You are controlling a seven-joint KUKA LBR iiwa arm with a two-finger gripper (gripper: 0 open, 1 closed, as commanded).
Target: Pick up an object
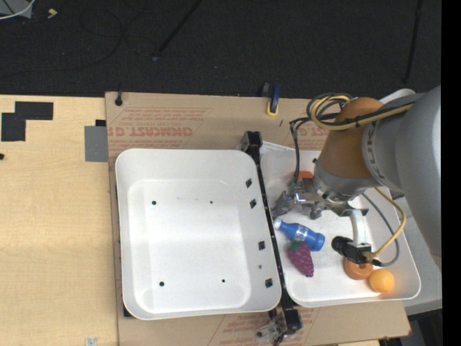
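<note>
My gripper (pixel 300 202) is low over the back left part of the right bin (pixel 328 283), under the grey arm with its orange band. Just in front of it lies a blue bottle (pixel 301 233) on its side, and a purple grape-like lump (pixel 303 259) rests in front of that. An orange ball (pixel 382 281) sits in the front right corner, beside another orange object (pixel 356 269). A small green piece (pixel 294 186) shows right at the gripper, and a red-orange item (pixel 305 174) peeks out behind it. Nothing is visibly held.
The left bin (pixel 187 236) lies beside the right one, parted from it by a black divider rail (pixel 263 215). Both bins rest on a cardboard sheet (pixel 166 125) on the wooden bench. The arm's bulk covers the right bin's back right part.
</note>
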